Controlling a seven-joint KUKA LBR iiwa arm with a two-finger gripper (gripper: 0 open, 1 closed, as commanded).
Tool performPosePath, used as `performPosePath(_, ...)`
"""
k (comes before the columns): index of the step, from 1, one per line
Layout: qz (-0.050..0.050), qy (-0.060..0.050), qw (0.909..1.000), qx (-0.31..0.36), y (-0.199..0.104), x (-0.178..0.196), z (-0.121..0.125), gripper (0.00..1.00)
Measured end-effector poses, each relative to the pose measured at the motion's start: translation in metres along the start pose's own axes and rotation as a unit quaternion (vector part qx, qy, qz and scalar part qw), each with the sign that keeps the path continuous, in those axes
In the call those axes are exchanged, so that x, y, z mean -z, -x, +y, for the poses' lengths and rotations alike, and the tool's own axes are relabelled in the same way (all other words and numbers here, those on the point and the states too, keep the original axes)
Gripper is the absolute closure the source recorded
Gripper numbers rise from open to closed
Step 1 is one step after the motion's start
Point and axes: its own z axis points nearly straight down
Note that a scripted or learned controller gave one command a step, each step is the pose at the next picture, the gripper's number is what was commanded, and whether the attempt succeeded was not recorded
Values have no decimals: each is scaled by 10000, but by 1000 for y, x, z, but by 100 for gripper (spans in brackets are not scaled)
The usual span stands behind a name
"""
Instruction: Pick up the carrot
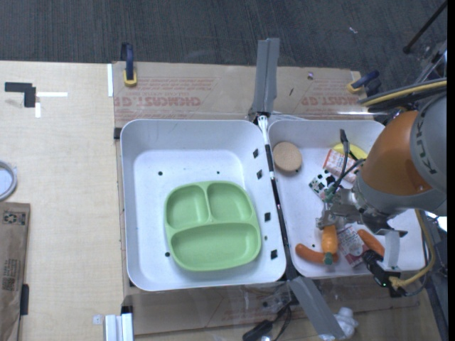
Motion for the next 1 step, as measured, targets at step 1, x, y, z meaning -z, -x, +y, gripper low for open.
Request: performPosePath(1, -8, 19, 9944, 1058, -62, 123, -11, 100)
